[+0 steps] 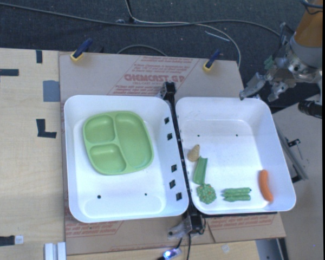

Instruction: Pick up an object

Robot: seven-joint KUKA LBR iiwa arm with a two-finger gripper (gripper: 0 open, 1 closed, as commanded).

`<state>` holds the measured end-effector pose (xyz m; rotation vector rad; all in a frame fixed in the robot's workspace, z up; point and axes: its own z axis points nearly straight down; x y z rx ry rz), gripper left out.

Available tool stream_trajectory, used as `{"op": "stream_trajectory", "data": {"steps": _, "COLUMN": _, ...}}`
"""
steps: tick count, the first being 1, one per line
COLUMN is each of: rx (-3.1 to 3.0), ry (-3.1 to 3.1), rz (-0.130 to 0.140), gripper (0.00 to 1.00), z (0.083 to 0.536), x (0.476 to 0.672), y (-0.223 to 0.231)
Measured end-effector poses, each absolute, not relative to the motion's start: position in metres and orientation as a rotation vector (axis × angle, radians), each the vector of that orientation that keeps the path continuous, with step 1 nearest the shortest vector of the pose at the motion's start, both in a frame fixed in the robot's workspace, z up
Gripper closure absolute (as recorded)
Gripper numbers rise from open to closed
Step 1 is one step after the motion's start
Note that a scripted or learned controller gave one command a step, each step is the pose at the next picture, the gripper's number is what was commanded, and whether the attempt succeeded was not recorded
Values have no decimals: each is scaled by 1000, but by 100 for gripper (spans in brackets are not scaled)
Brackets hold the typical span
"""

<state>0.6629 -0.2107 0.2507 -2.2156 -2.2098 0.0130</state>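
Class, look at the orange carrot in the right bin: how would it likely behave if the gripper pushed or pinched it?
The carrot is a smooth rounded stick, so a sideways push would probably roll it. It lies close to the bin wall, which may stop it. It looks like a small toy, likely light and stiff.

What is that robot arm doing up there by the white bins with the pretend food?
The gripper hangs above the far right corner of the right bin, with nothing between its fingers. Down in that bin lie a carrot, green beans, broccoli, a green stick and a small tan piece. The left bin holds a green divided plate.
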Motion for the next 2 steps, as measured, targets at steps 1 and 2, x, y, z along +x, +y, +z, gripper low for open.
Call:
{"op": "stream_trajectory", "data": {"steps": 1, "rx": -2220, "ry": -2222, "rz": 2, "gripper": 0, "z": 260, "x": 665, "y": -210}}
{"op": "stream_trajectory", "data": {"steps": 2, "rx": -2217, "ry": -2221, "rz": 6, "gripper": 0, "z": 216, "x": 662, "y": -209}}
